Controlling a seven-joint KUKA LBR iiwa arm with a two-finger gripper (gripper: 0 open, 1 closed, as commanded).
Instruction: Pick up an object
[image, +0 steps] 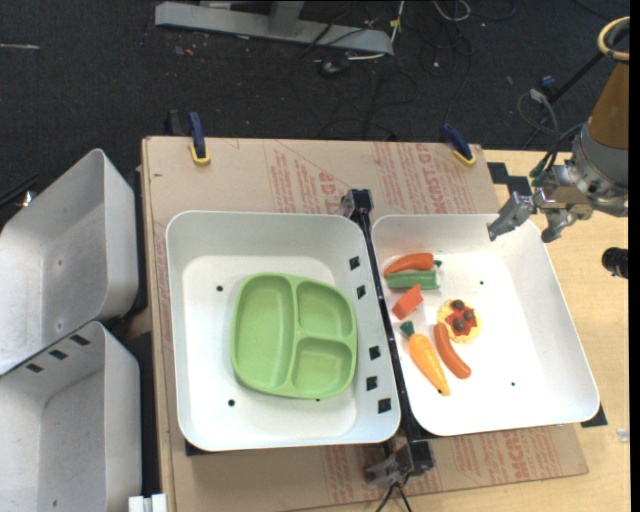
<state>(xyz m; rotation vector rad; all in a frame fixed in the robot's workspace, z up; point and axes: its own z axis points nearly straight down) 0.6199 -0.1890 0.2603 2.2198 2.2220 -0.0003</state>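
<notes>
In the right bin (560, 340) lie several toy foods: a red-orange chilli (410, 263) above a green piece (415, 280), a small orange chunk (406, 302), a yellow pizza slice with dark toppings (460, 320), a red sausage (452, 351) and an orange carrot (427, 362). My gripper (528, 219) hangs above the right bin's far right corner, well away from the food. Its two fingers stand apart, open, with nothing between them.
The left bin (190, 330) holds a green divided plate (295, 336). Two spare white bins (60, 260) sit off the bench at the left. Clamps (199, 140) pin the cardboard base at the back. Black clips (361, 203) join the bins.
</notes>
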